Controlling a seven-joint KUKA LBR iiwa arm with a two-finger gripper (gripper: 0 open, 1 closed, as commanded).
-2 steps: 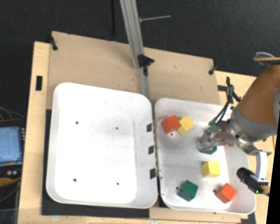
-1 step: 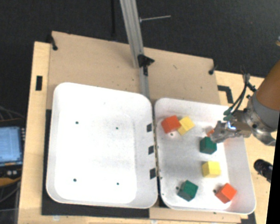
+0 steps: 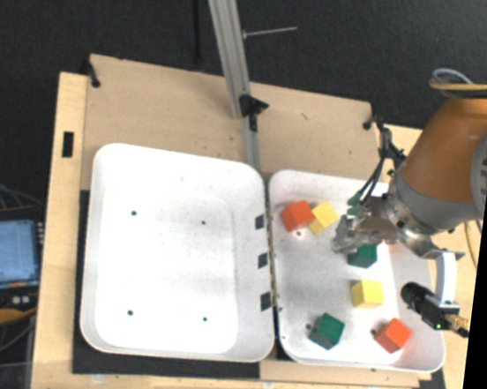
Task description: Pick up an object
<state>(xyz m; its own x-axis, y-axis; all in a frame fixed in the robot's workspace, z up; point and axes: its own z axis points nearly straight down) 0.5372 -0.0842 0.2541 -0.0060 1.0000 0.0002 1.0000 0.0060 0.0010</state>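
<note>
The right bin [image 3: 294, 347] holds several small blocks. An orange block [image 3: 296, 215] and a yellow block [image 3: 323, 217] lie side by side near its far left. A dark green block [image 3: 364, 255] sits right under my gripper [image 3: 351, 241], which hangs low over the bin's middle. A second yellow block [image 3: 367, 293] lies below it. Another green block [image 3: 327, 330] and an orange block [image 3: 393, 334] rest near the bin's front edge. The arm's wrist hides the gripper's tips.
The left bin [image 3: 174, 251] stands beside the right one, their rims joined by black clips [image 3: 263, 260]. A metal pole [image 3: 232, 45] slants up from the bench's back. A handheld pendant [image 3: 0, 255] lies off the bench's left.
</note>
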